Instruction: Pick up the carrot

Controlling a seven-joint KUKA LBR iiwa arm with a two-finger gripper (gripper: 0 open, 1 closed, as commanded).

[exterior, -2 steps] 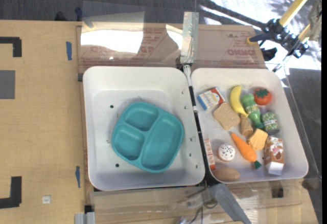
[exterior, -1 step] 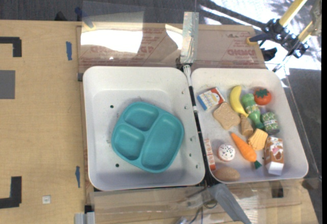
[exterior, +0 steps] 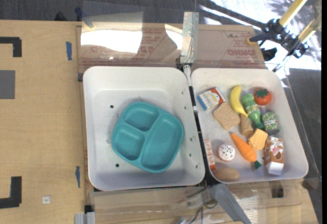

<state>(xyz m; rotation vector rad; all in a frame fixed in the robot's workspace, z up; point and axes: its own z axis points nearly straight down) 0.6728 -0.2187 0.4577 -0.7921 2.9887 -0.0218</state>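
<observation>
At frame left a teal compartment plate (exterior: pixel 147 137) sits in a white bin (exterior: pixel 97 115), on a tan surface (exterior: pixel 38 115) with black marks and blue tape bits. In the right white bin (exterior: pixel 294 131), the carrot (exterior: pixel 243 147) is orange with a green tip, beside a yellow banana (exterior: pixel 235 99), a red tomato (exterior: pixel 262 96) and a white egg speckled red (exterior: pixel 226 152).

small carton (exterior: pixel 205 152) at the bin divider (exterior: pixel 197 131) partly hidden.
</observation>
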